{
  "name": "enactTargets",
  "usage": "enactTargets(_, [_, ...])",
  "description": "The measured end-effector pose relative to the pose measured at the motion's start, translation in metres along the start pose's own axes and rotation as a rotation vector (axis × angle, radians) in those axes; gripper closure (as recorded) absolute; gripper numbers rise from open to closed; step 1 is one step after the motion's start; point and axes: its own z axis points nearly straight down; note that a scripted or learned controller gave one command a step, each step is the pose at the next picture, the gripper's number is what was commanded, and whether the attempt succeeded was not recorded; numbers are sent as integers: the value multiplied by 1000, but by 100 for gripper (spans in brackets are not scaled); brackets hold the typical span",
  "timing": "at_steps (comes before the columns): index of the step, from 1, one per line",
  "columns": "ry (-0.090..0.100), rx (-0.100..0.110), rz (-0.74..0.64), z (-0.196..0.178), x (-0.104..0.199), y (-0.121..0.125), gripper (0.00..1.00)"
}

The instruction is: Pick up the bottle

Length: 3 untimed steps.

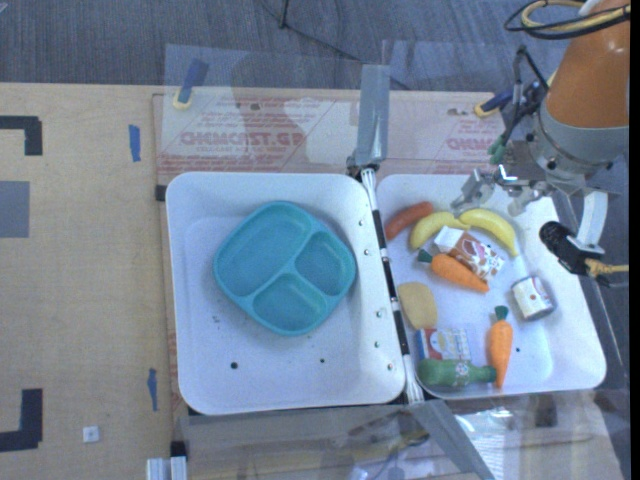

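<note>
Two white bins sit side by side: the left bin [200,368] holds one teal divided plate [285,266], and the right bin [570,358] holds, largest first, one banana [470,224], one green bottle [455,373], two carrots [460,272] [499,344], one red sausage [408,218], one potato-like piece [419,305] and a few small packets. The bottle lies on its side at the lower centre-right of the frame, long axis running left to right, narrow neck pointing right. The gripper [497,184], upper right, hangs with fingers spread, pinching nothing
</note>
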Motion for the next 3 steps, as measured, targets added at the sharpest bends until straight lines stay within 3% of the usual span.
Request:
enactTargets(1, [1, 1, 78, 1, 14, -27, 0])
enactTargets(2, [0, 1, 63, 123, 6, -109, 0])
enactTargets(3, [3, -9, 483, 160, -13, -117, 0])
